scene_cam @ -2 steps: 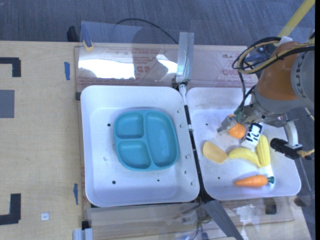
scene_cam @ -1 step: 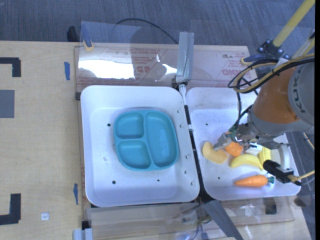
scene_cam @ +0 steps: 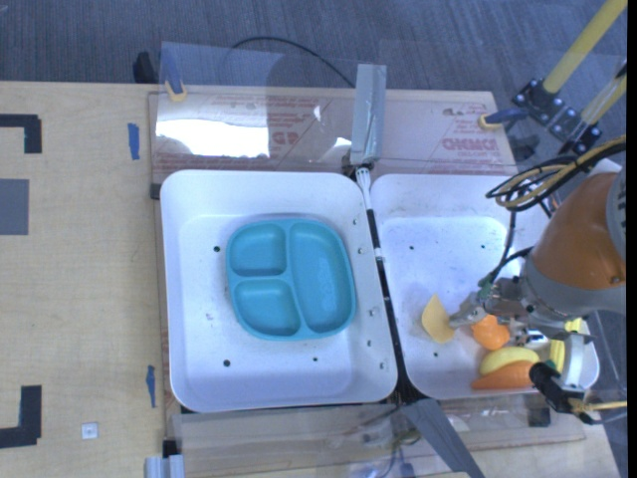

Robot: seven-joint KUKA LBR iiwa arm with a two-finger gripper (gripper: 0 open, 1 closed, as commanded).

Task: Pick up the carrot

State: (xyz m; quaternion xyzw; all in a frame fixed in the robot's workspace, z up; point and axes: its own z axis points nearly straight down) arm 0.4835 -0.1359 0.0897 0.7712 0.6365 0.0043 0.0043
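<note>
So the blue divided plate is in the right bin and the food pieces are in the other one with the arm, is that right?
Not quite. The camera view shows the blue plate in the left bin; the food pieces lie in the right bin, where the arm reaches.

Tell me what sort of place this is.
Probably a robotics lab test bench: a grey and orange robot arm reaches over two white bins, with toy food and a blue divided plate on a plywood bench.

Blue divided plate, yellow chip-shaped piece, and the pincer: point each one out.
blue divided plate (scene_cam: 293,278): camera view, on the ridge between its compartments.
yellow chip-shaped piece (scene_cam: 435,320): camera view, on the middle of its flat face.
pincer (scene_cam: 464,317): camera view, at its fingertips.
</note>
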